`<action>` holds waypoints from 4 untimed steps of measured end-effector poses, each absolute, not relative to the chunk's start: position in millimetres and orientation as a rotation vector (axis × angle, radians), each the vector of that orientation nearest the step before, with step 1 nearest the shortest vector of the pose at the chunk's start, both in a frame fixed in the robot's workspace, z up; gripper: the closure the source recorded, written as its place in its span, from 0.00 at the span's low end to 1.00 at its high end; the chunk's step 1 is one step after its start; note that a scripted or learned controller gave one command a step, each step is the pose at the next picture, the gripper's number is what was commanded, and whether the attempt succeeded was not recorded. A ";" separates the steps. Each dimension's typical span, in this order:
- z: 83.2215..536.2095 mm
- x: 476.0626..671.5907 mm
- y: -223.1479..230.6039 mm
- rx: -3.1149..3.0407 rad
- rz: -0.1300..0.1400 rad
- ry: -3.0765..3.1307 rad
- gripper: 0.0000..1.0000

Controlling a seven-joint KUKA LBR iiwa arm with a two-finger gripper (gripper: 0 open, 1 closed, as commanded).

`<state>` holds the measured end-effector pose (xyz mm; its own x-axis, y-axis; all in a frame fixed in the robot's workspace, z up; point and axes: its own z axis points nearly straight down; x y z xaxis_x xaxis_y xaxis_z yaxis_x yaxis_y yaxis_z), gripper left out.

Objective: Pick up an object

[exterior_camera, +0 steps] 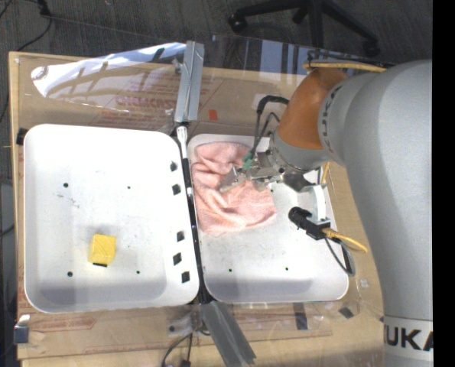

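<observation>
Wooden bench (97, 82) carries two white bins. Jaws (238, 176) sit low on the pink cloth (227, 197) directly beneath them; whether clenched, I cannot tell. Grasp step seems underway; next calls for lifting. Well beyond lies a yellow block (102, 249).

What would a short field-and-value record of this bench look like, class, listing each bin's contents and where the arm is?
left bin: one small yellow block, near the front
right bin: crumpled pink cloth, in the far left part
arm: reaches in from the right
gripper: low over the pink cloth
grasp: cannot tell
</observation>
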<state>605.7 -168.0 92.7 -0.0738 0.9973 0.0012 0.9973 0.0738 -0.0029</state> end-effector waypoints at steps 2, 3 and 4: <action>91.5 646.8 -204.7 -2.035 0.007 -2.385 0.00; 100.2 646.2 -202.7 -2.022 0.011 -2.388 1.00; 182.8 652.9 -178.1 -1.717 0.000 -2.633 1.00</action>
